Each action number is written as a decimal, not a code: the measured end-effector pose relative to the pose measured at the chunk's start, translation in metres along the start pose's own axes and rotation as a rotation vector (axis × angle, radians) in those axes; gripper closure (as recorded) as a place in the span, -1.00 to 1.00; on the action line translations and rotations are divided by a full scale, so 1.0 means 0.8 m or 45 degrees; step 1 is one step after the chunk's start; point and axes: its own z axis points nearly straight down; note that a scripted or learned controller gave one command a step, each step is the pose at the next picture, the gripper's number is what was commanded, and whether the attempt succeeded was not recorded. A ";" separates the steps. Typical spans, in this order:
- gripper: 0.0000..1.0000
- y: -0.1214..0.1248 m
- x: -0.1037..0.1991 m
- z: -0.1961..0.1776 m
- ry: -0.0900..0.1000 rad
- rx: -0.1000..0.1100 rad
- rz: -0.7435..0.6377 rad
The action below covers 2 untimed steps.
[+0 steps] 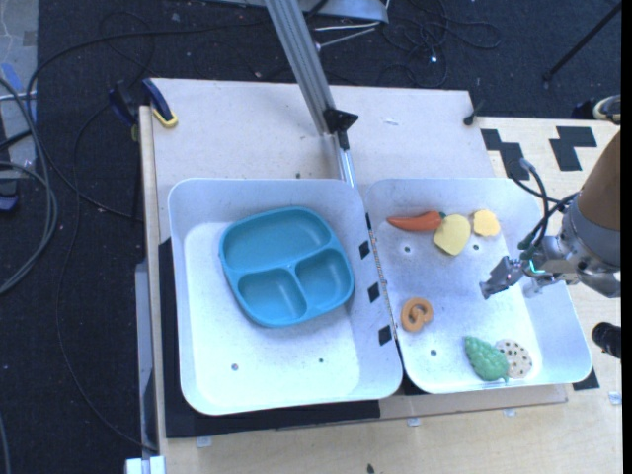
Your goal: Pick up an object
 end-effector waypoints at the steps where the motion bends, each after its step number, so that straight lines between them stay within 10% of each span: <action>1: -1.00 0.000 0.000 0.000 0.000 -0.001 0.000; 2: -1.00 -0.009 0.011 0.067 0.002 0.006 0.002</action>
